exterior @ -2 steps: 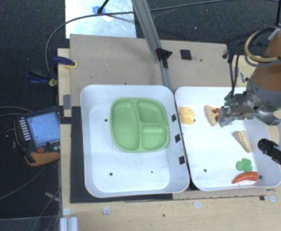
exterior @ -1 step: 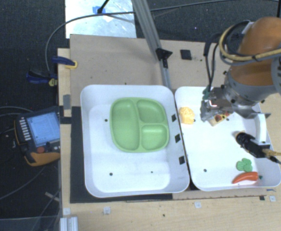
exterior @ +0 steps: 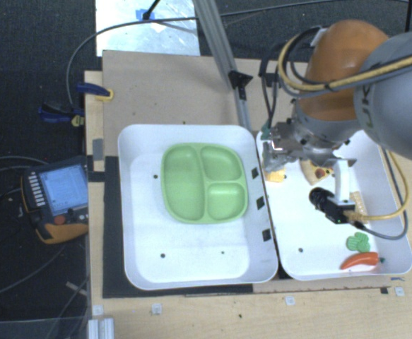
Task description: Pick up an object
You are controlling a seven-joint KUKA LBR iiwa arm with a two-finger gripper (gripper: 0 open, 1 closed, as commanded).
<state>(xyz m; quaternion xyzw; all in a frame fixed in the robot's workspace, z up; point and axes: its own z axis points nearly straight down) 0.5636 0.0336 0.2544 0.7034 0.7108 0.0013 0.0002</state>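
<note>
Orange-and-white toy (exterior: 360, 261) lies at the right bin's (exterior: 290, 260) 5 o'clock corner, touching a green piece (exterior: 358, 243). Likely light, rigid, smooth plastic; grip across its narrow width. Gripper (exterior: 275, 158) at 10 o'clock; closure cannot tell.

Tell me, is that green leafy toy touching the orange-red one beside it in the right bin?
Cannot tell. In the camera view the green toy sits just above the orange-red toy near the right bin's lower corner; their edges look nearly joined, but too small to settle.
</note>
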